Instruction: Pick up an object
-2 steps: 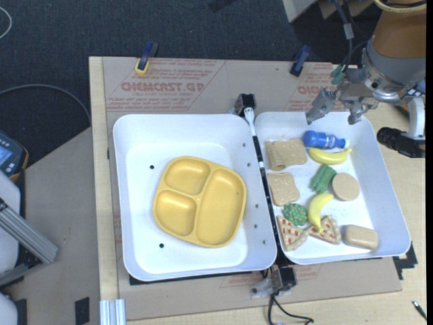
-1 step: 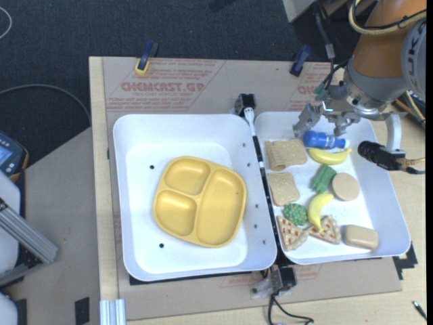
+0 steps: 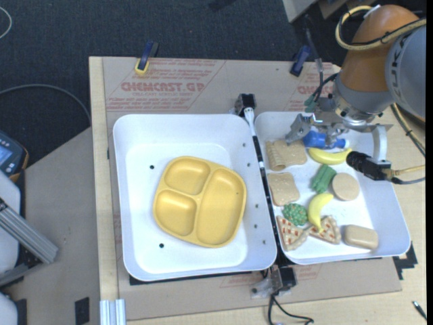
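Note:
My gripper [image 3: 316, 130] hangs low over the back of the right bin [image 3: 389, 208], under the orange wrist band. A small blue object [image 3: 316, 140] lies directly beneath it, partly hidden by it. Just in front lie a yellow banana [image 3: 329, 156] and a tan cracker [image 3: 286, 154]. Further forward are a green pickle [image 3: 323, 179], a round cookie [image 3: 346, 187], a toast slice [image 3: 283, 188], a broccoli piece [image 3: 295, 214], a second banana [image 3: 318, 208], two waffle pieces [image 3: 327, 230] and a bread loaf [image 3: 360, 236].
The left bin [image 3: 132, 181] holds a yellow divided plate [image 3: 199, 200]. A black divider [image 3: 257, 158] runs between the bins. Cables and a black connector [image 3: 369, 164] hang at the right bin's right side. Clamps [image 3: 144, 58] grip the back of the board.

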### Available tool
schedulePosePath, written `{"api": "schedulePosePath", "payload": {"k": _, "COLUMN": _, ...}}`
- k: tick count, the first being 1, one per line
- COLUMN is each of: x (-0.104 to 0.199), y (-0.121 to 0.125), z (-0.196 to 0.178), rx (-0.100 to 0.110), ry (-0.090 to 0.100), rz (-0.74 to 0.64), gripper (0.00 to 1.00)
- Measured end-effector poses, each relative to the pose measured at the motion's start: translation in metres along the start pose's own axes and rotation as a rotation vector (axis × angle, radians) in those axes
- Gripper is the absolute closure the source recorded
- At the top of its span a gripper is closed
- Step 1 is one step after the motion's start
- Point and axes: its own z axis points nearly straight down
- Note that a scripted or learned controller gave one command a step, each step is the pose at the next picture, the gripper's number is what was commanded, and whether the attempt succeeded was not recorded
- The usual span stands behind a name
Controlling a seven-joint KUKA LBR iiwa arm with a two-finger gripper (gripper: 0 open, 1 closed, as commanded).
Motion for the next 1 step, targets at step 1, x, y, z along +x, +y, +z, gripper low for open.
{"api": "schedulePosePath", "payload": {"k": 1, "x": 0.0028, "y": -0.0081, "z": 0.0597, "rx": 0.0, "ry": 0.001, "rz": 0.001, "gripper": 0.0}}
